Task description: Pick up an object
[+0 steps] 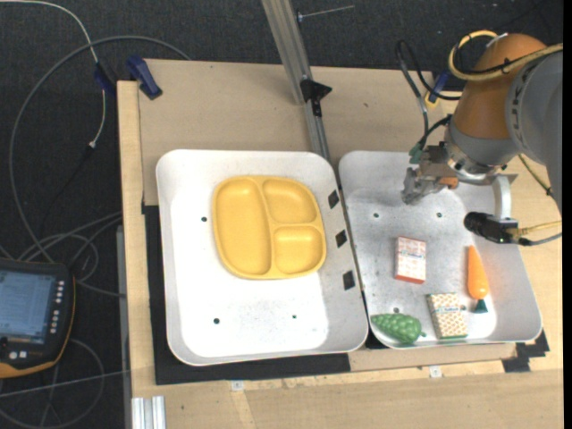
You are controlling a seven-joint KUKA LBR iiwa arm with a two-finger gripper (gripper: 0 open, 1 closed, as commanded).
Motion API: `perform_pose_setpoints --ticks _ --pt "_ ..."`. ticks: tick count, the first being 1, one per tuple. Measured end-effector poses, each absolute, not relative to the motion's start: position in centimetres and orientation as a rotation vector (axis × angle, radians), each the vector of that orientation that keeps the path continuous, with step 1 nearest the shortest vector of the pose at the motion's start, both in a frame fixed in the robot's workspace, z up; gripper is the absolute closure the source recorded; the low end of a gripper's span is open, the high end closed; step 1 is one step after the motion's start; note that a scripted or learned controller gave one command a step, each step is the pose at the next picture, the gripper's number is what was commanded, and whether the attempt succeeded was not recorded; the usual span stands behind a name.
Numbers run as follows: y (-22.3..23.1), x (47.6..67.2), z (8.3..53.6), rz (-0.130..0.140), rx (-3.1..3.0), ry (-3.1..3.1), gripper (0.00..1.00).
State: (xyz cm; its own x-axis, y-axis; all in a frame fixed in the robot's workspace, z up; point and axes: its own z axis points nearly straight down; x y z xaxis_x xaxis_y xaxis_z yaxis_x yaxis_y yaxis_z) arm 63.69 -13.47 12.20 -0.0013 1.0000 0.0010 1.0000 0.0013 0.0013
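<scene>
The right bin (384, 172), a shallow white tray with rounded corners and a faintly speckled floor, serves as the landmark here. The tool (416, 189) hangs over its far part, a small grey metal block below the arm's orange band (487, 105); from this slanted height it is too small and dark to say whether it is apart or together, and nothing shows clamped in it. Toward the middle of the bin lies a small flat carton (411, 259), rectangular, with a white face and red-orange print, well clear of the tool. Near the bin's right wall rests a carrot (477, 273), smooth, orange and tapered, with a dark green stub at its near end. At the bin's near edge sits a second box (448, 316), squarish and finely patterned in tan and green, and just beside that, in the near left corner, a green bumpy rounded item (397, 327), possibly a plush or plastic vegetable. Touching the bin's left side is the left bin (179, 239), likewise white and shallow, which holds a yellow divided plate (268, 226) of glossy plastic with three compartments. Both bins lie on the pale wooden bench (223, 105).
</scene>
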Motion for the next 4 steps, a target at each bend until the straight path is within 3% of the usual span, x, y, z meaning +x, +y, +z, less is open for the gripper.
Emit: perform_pose_setpoints --ticks 2,4 --pt "-13.7 64.0 21.9 0.007 2.215 2.218 1.0" --pt "-3.3 64.5 23.1 0.006 2.213 2.23 1.0"
